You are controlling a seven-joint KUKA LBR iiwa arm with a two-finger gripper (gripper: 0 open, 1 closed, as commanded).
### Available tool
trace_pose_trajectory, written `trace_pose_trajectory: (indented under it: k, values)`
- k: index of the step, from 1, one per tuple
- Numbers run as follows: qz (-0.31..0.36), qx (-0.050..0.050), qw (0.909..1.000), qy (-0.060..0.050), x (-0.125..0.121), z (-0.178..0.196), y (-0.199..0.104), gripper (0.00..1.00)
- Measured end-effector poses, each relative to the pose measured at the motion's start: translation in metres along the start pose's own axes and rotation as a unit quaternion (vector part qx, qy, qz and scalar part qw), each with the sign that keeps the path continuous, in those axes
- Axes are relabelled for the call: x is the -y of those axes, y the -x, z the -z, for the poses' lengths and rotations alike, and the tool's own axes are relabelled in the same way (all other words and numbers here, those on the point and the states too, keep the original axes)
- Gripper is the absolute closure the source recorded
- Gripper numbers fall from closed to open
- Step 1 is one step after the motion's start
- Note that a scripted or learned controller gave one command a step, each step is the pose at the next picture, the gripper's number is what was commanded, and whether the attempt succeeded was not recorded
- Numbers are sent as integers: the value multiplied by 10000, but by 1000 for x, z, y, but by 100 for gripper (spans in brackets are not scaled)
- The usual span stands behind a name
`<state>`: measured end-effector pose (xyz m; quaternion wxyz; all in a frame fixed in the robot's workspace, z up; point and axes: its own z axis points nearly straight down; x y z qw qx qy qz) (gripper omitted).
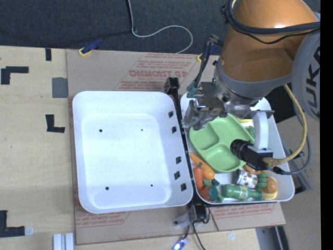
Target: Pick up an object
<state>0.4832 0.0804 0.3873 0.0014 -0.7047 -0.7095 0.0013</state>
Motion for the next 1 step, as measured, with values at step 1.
trace_pose_trajectory:
  k: [1]
  values:
    - [-32,2,10000,25,0,27,21,100]
